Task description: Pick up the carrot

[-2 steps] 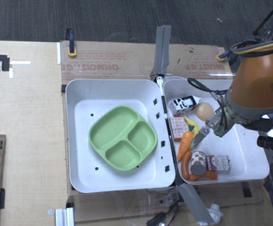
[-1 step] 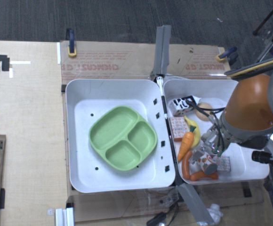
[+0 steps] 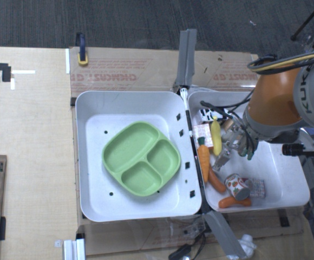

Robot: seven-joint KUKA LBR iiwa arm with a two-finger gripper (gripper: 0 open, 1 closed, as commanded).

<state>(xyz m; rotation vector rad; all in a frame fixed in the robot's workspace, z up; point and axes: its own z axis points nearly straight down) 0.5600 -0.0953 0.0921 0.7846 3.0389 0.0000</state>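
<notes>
- Claw (image 3: 226, 155) low in right bin (image 3: 287, 199), near its left wall; finger state impossible to tell.
- Carrot (image 3: 203, 160) along that left wall, beside claw.

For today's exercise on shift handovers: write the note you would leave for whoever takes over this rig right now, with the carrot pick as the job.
Gripper: low in the right bin; nothing visibly held.
Carrot: lying along that bin's left wall, beside the yellow banana. More orange pieces lie lower in the bin.
Green divided plate: in the left bin.
Done: arm is over the right bin.
Left: grasp and lift the carrot.
</notes>
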